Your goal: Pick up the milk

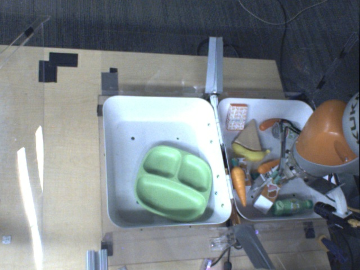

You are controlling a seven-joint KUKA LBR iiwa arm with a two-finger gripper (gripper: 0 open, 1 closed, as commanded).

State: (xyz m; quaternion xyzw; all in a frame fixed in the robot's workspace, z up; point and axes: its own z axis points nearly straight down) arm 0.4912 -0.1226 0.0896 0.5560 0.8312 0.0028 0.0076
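The milk (264,200) looks like a small white carton with a brown-red label, lying near the front of the right bin (304,107). My gripper (263,185) hangs low over the bin, just above and touching or nearly touching the carton's upper end. The grey wrist and orange band (325,139) rise to the right of it. The gripper's dark parts blend into the clutter beneath, so I cannot make out whether anything is held.
Around the milk lie a carrot (239,185), a green bottle (292,206), a banana (250,152), a brown wedge (251,135), a sausage (270,124) and a pink-patterned box (237,116). The left bin (118,151) holds a green divided plate (175,181).
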